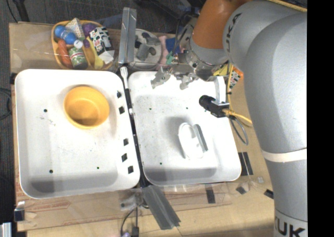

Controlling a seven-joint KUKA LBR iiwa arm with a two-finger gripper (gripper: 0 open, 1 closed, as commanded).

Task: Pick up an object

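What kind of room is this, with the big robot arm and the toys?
Probably a robot lab or test bench. A big grey arm reaches over two white bins set side by side, one holding a yellow bowl, and a basket of small toys sits behind them.

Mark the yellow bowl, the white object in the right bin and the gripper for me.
yellow bowl (86, 106), camera view, on its inner bottom.
white object (190, 141), camera view, on its top surface.
gripper (171, 80), camera view, midway between its two fingertips.
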